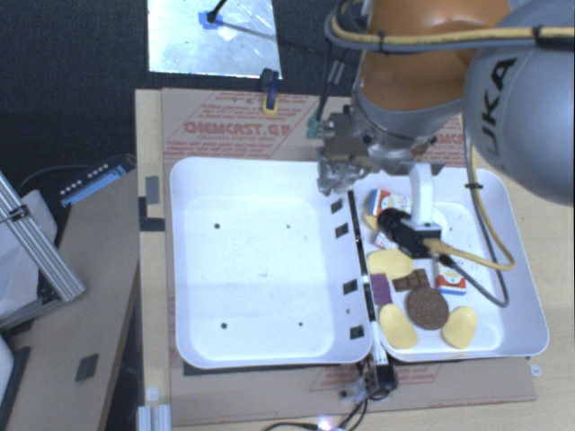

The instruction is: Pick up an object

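Note:
My gripper [335,180] hangs over the upper end of the divider between the two bins, at the right bin's top left corner. The right bin [526,321] holds several small things. A yellow oval piece [390,262] lies just below the wrist. Two more yellow pieces [398,327] [459,327] flank a brown round disc [427,308] near the front. A purple block [380,287] lies beside the divider, with a small brown rectangle [411,281] to its right. One red, white and blue packet [450,283] lies further right, another packet [390,202] right of the gripper. Nothing shows in the gripper.
The left bin [256,268] lies beside the right one, black clips [346,231] along the shared wall. Both bins rest on a cardboard sheet [234,126]. A shiny metal plate [211,25] lies behind it. The arm's orange band [431,39] looms over the right bin's back.

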Tool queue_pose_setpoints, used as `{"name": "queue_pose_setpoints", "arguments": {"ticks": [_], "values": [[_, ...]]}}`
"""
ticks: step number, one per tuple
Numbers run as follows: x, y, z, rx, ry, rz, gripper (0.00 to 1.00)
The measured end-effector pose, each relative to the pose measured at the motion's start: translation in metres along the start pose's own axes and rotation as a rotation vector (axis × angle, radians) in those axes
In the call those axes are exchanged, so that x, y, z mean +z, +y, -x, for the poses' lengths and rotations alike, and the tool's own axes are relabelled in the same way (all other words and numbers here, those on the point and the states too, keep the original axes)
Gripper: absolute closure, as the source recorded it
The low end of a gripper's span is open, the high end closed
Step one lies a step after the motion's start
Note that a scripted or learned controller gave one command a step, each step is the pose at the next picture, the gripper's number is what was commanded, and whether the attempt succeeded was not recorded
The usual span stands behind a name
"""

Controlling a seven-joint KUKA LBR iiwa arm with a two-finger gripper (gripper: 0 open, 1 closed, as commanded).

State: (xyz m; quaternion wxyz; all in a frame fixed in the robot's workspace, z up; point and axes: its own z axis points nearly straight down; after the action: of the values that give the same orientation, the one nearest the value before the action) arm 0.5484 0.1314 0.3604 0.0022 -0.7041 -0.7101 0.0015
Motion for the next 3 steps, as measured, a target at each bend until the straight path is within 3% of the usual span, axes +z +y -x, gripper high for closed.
{"name": "queue_pose_setpoints", "arguments": {"ticks": [1,2,3], "values": [[0.037,-0.065,-0.052,-0.002,0.0,0.0,1.0],[-0.057,-0.061,-0.082,0.001,0.005,0.015,1.0],[0.035,-0.062,-0.104,0.002,-0.003,-0.001,1.0]]}}
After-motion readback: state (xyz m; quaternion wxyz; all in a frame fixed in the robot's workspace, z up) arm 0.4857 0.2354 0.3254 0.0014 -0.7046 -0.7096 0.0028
